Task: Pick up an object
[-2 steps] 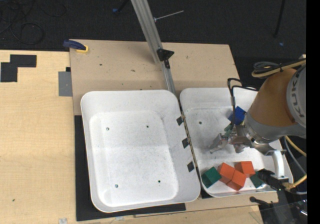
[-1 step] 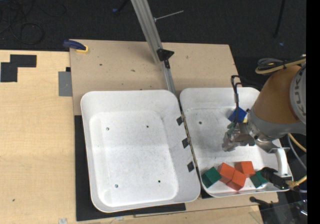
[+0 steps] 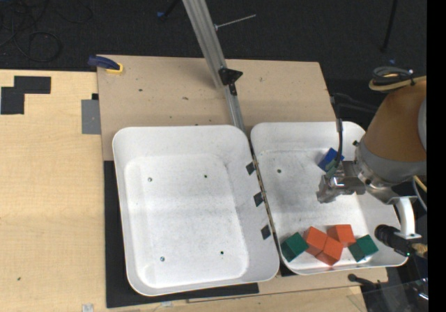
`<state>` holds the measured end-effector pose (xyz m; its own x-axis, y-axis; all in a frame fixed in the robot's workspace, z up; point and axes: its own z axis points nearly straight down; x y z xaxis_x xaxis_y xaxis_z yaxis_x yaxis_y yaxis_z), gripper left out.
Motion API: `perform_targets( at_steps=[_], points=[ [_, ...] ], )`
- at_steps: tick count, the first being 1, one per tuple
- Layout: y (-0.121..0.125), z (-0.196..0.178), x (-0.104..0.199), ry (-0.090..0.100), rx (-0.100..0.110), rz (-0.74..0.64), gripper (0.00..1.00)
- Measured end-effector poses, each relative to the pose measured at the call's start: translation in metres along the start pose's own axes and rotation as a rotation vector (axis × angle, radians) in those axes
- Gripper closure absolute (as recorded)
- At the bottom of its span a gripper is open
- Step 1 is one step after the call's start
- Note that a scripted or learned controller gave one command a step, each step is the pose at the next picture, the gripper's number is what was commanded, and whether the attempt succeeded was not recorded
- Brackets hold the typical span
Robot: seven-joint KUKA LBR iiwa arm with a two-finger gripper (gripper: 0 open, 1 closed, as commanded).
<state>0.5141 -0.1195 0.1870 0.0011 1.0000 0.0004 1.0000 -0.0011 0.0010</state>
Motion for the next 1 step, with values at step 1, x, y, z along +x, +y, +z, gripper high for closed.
perform_targets(
  at_steps=[1],
  points=[
    [0.0007, -0.0464, 0.0076, 0.0, -0.002, -0.003, 1.0]
  ],
)
